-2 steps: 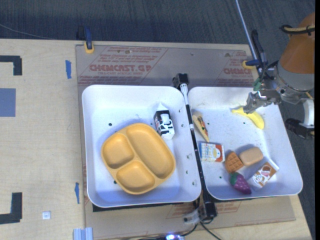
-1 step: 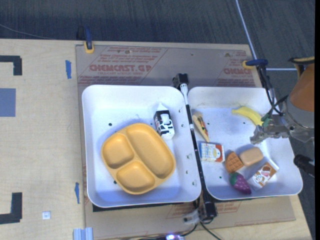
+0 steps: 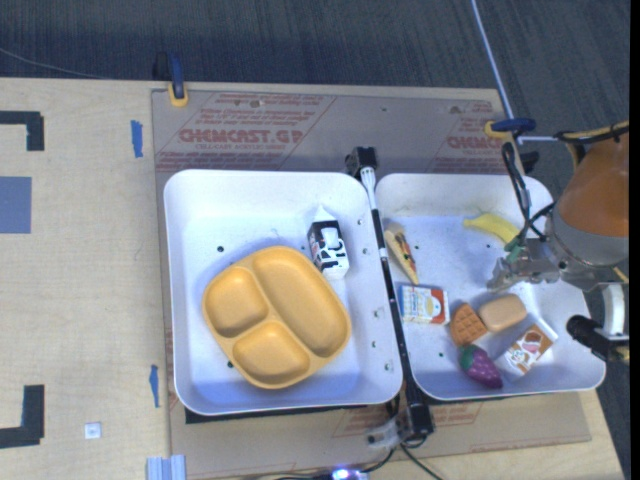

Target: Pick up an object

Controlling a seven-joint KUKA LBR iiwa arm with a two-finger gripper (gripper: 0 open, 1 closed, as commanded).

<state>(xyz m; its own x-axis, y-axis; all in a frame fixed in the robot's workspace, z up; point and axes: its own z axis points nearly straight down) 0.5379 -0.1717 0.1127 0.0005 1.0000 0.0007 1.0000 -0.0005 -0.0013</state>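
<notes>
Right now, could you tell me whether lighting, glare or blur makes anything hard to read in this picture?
Camera view: even lighting, soft bluish shadows along the left bin wall; the yellow divided tray is sharp, with no harsh glare; the gripper is small and cluttered by cables, so its fingertips are hard to read.

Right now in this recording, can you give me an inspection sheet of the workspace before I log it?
Surface: wooden bench with a brown board bearing two white bins, left bin and right bin.
Job's things: right bin holds a banana, bread roll, purple grapes, a small carton, a snack packet, a waffle-like piece and a hot dog.
Clutter: left bin holds a yellow divided plate and a black-and-white milk carton.
Grippers: gripper hangs over the right bin, above the bread roll; jaws unclear.
Cables: a light cable crosses the floor; dark wires at the front edge.
Surroundings: dark blue carpet; blue tape marks.
</notes>
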